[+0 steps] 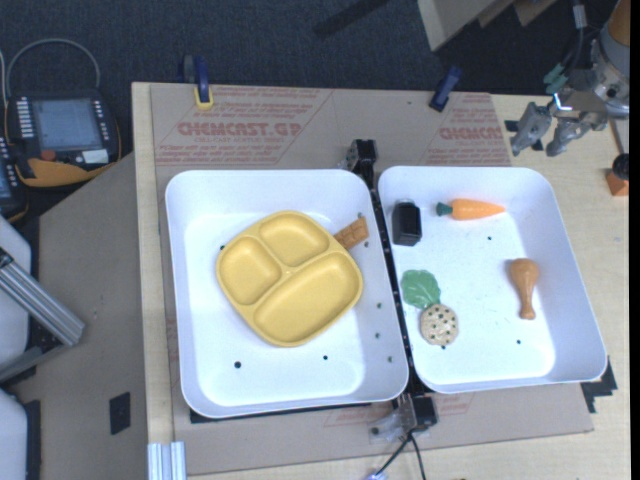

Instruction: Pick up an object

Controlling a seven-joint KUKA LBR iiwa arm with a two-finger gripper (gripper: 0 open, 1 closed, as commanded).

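Lying nearest in the right bin (570,363) is a cookie (438,324), beside lettuce (420,287), a drumstick (523,284), a carrot (472,209). Hovering above the bin's far right corner, the end effector (545,133) is spreading its fingers, gripping nothing.

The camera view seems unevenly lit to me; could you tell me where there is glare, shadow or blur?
In the camera view, light is even and soft over both bins; the left bin shows mild glare on its white floor, the yellow plate a faint sheen; shadows under the carrot and drumstick are short; the gripper at the upper right looks slightly blurred.
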